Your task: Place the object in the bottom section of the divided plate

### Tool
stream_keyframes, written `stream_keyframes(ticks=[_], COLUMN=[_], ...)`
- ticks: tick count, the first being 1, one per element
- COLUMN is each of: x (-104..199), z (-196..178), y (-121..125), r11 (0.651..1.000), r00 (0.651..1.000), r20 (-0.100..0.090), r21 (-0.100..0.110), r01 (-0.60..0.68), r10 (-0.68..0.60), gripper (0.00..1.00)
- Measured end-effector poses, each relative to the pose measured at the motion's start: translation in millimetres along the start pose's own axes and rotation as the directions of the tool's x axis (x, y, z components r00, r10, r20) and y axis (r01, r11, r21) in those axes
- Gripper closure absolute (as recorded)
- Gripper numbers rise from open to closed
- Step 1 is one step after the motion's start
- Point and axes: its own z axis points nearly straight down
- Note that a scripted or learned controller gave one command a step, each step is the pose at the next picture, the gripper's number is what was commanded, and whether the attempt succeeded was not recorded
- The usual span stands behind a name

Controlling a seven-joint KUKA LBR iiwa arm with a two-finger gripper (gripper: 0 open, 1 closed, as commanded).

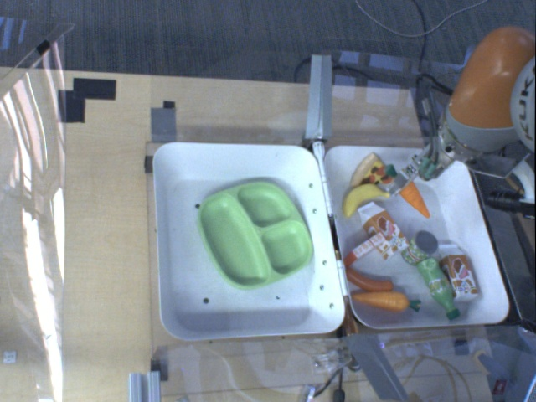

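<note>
The bench (100,224) carries two white bins side by side. The left bin (180,308) holds the green divided plate (255,233), all three of its sections bare. The right bin (486,224) holds the toy food: a banana (362,198), a pizza slice (368,171), a small carrot (414,199), a long carrot (387,301), a sausage (367,280), a green bottle (435,281) and some small packets.

My gripper (423,172) hangs over the far side of the right bin, just above the small carrot's blunt end. Whether my jaws are released or clenched I cannot tell; they are too small and blurred here, and nothing shows clearly between them.

I judge the small carrot is my object, lying in the right bin, not yet lifted. To do this well I should close across its thick end, clear of the banana and pizza slice beside it, lift straight up, then cross the bin walls to the plate's section nearest the camera.
</note>
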Motion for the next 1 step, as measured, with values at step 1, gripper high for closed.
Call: stream_keyframes(ticks=[1], x=[37.3], z=[58.1], y=[-9.8], r11=[0.996], r00=[0.996], r20=[0.006], r21=[-0.007], r01=[-0.084], r10=[0.084], gripper=[1.00])
